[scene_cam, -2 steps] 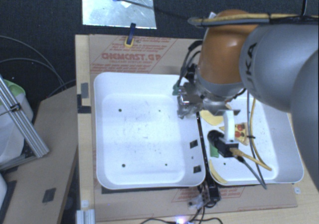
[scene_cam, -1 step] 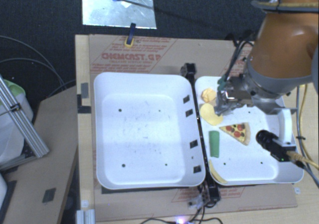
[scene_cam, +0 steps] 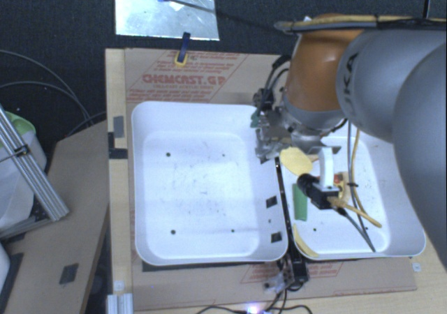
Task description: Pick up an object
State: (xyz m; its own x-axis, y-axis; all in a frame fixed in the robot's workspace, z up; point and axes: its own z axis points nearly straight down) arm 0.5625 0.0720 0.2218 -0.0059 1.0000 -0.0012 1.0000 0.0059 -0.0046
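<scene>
Nearest the camera, a yellow piece (scene_cam: 304, 244) is lying at the front edge of the right bin (scene_cam: 398, 236), with a green block (scene_cam: 300, 204) just behind it and a yellow disc (scene_cam: 296, 161) farther back. I am hanging my jaws over that disc, close to the bin's left wall, and I cannot tell whether they are spread or pressed together. The left bin (scene_cam: 195, 166) is sitting alongside, and printed cardboard (scene_cam: 185, 79) is lying beyond.
</scene>
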